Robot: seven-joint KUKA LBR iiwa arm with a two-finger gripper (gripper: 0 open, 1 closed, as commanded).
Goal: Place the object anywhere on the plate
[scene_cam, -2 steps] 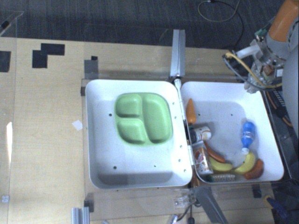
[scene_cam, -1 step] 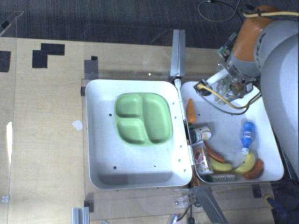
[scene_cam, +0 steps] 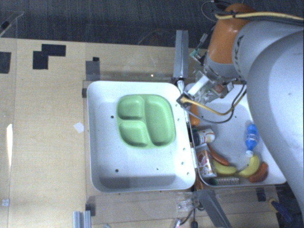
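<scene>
A green plate [scene_cam: 145, 120] with three compartments lies in the left white bin [scene_cam: 102, 175], nothing on it. My gripper [scene_cam: 203, 97] hangs over the far left corner of the right bin [scene_cam: 237, 113], close to the wall between the two bins. Just below it an orange thing [scene_cam: 194, 110] shows against that wall, partly hidden by the gripper; whether it is touched or held is unclear. Nothing shows between the gripper and the plate.
In the right bin's near end lie a small can [scene_cam: 203, 137], a printed packet [scene_cam: 205, 163], a yellow banana [scene_cam: 249, 167], a red-orange piece [scene_cam: 259, 174] and a blue bottle [scene_cam: 251, 137]. The arm's bulk covers that bin's right side.
</scene>
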